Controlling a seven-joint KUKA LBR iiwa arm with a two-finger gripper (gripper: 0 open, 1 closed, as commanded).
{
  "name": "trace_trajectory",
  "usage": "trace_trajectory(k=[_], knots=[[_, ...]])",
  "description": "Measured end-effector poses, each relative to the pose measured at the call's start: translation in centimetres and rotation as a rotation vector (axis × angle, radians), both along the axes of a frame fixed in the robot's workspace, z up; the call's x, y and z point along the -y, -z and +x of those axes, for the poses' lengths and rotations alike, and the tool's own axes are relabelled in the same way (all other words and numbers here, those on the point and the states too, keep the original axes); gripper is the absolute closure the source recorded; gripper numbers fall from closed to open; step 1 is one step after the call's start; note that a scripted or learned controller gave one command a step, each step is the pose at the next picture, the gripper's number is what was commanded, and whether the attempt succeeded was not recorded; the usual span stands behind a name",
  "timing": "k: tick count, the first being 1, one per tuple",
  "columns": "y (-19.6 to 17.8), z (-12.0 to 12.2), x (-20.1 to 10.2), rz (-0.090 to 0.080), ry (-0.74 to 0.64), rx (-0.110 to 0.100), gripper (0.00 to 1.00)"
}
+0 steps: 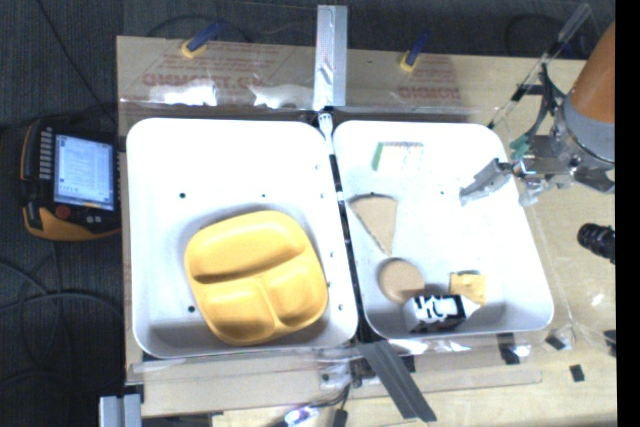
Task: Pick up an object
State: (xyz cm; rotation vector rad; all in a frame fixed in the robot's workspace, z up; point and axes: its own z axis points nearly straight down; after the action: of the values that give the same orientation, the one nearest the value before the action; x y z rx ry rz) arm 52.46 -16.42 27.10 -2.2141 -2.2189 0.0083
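Both bins [230,140] are seen as plain white. A yellow divided tray [257,273] is seen in the left bin. In the right bin: tan wedge [377,218], tan disc [399,279], yellow block [468,286], blk-and-wht patterned item [437,308], green streak [379,156]. Arm [597,85] is marked w/ orange; bench [480,85] is pale wood.

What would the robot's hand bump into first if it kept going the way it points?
Probably the bare floor of the right bin; the hand points left and down, though depth is unclear.
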Motion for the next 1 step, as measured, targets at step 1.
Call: trace_trajectory(k=[1], knots=[[14.74, -0.97, -2.79, 0.001, 0.025, -0.002, 0.00]])
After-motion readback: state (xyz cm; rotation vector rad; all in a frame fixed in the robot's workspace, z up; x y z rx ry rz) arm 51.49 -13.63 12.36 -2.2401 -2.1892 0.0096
